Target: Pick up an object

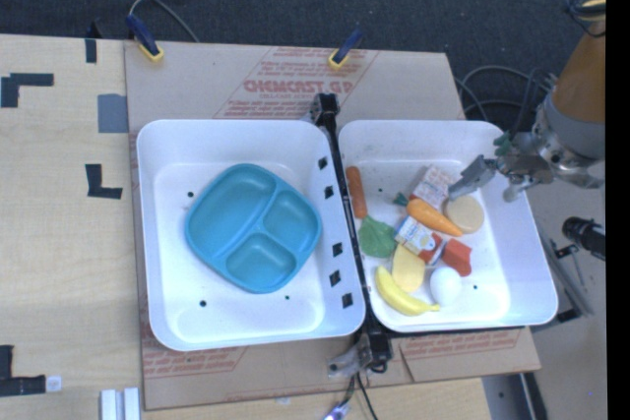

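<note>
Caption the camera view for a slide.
End effector above right bin of toy food; blue plate in left bin.

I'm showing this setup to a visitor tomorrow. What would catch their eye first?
Probably the blue divided plate, lying alone in the left bin. Next, the bright heap of toy food in the right bin: a carrot, a banana and a white egg among other pieces. The arm's tool hangs over that bin's upper right part, above the heap.
</note>
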`<state>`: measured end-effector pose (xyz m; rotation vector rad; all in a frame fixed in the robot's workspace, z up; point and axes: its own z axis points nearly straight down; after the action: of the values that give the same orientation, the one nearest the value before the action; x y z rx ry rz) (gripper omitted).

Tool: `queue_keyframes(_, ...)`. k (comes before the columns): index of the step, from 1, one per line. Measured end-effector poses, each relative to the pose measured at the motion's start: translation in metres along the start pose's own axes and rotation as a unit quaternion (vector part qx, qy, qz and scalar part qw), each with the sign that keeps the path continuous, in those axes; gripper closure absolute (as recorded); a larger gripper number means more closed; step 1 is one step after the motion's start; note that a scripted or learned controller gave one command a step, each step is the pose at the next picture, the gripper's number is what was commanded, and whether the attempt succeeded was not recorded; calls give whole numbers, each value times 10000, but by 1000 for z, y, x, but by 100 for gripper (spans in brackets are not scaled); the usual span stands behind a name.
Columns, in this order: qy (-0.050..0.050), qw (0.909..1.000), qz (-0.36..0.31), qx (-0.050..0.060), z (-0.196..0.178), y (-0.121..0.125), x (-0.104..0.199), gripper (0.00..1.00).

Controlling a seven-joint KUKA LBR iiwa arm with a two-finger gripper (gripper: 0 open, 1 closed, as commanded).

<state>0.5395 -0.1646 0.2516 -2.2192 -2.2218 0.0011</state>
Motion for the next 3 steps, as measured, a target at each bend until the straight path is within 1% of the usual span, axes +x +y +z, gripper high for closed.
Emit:
queue_keyframes(1,4,10000,-5,13,93,55,46,0)
queue_keyframes(2,-30,10000,2,-84,162,-5,47,0)
queue_keyframes(3,-4,10000,-4,-13,146,91,61,0)
